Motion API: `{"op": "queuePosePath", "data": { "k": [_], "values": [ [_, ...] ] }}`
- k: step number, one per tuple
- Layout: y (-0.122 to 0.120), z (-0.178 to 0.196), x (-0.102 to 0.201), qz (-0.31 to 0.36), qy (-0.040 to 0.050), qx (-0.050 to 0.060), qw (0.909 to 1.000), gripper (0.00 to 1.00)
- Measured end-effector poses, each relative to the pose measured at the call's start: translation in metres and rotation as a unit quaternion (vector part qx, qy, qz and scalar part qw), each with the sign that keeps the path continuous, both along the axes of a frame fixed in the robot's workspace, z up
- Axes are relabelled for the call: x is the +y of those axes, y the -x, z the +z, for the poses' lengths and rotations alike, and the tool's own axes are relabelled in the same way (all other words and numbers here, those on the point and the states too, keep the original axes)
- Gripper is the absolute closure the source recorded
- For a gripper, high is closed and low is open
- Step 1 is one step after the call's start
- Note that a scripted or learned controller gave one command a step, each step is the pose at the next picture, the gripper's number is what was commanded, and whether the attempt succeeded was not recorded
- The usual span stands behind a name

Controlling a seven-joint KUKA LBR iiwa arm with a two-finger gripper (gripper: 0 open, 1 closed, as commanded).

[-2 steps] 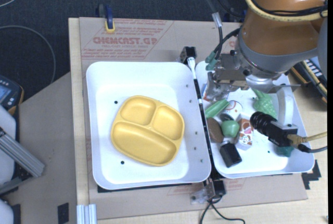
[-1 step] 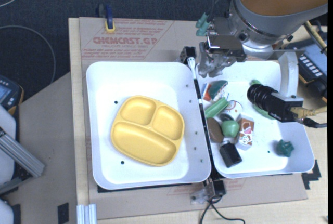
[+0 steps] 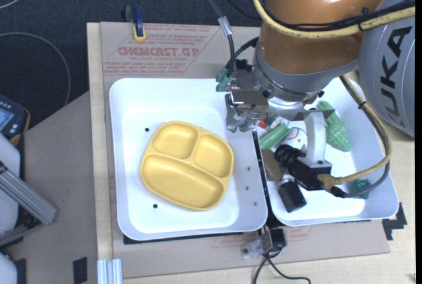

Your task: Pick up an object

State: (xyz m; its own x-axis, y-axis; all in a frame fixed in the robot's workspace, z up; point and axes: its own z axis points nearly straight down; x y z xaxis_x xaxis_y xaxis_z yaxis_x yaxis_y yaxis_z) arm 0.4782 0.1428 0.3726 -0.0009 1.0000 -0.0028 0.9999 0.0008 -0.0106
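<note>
The orange-banded arm point(image 3: 316, 6) looms over two bins point(image 3: 125, 164); left of its gripper point(image 3: 245, 119), a yellow plate point(image 3: 187, 165). Grip state unclear.

The board point(image 3: 165, 45) reads "CHEMCAST GP" (red print); the arm point(image 3: 395, 58) shows "UKA".

Glossy plastic, bare board

The yellow divided plate point(image 3: 188, 165) looks like smooth, shiny plastic; the left bin point(image 3: 125, 144) under it is matt white, and the bench point(image 3: 165, 49) behind is raw brown board.
</note>
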Motion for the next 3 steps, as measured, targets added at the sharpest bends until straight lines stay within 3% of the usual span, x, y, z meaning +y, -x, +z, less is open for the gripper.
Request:
{"op": "queuePosePath", "data": {
  "k": [1, 2, 3],
  "values": [
    [0.000, -0.050, -0.025, -0.002, -0.0003, -0.001, 1.0000, 1.00],
    [0.001, -0.148, -0.056, -0.003, 0.0000, 0.001, 1.0000, 1.00],
    [-0.055, -0.048, 0.023, 0.004, -0.0043, -0.013, 0.9999, 1.00]
  ]
}}
